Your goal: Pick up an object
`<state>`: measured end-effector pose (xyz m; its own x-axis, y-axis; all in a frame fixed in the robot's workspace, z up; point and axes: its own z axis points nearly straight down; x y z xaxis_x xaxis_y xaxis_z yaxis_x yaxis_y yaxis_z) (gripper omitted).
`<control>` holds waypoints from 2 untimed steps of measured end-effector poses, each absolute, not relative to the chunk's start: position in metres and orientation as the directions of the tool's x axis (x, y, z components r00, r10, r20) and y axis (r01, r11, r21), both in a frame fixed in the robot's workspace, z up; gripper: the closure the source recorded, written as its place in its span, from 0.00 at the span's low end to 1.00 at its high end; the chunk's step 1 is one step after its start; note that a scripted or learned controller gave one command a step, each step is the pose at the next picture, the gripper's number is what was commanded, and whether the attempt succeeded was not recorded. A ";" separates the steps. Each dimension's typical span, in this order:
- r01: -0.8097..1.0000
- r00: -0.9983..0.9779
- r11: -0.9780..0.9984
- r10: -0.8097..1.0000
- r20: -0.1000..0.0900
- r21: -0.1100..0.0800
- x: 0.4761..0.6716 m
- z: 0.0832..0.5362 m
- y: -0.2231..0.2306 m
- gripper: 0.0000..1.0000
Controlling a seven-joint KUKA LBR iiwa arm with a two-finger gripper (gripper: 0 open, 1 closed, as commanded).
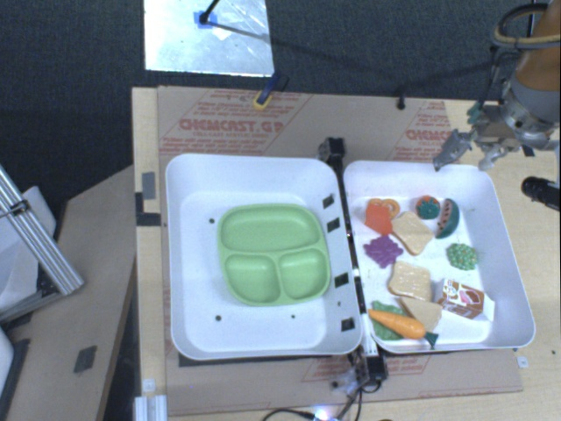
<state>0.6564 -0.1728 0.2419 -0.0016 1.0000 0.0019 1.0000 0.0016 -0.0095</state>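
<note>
Camera view: two white bins (188, 323) on a cardboard-covered bench (228, 123).

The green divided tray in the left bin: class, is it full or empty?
Empty. The green tray shows bare green in all three compartments; the toy foods, such as the carrot, lie in the right bin.

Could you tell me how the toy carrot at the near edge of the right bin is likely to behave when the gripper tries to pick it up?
The toy carrot looks like smooth moulded plastic, so probably stiff and light. Its tapered, rounded body may roll or slip from the fingers. It lies against a toast slice near the right bin wall, which might crowd the gripper.
</note>
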 end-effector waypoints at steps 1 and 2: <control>1.000 -0.004 0.004 1.000 -0.001 0.002 0.659 0.249 -0.172 0.00; 1.000 -0.004 0.004 1.000 0.000 0.000 0.661 0.208 -0.171 0.00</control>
<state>0.6606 -0.1710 0.2076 -0.0044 1.0000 -0.0003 1.0000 0.0044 -0.0004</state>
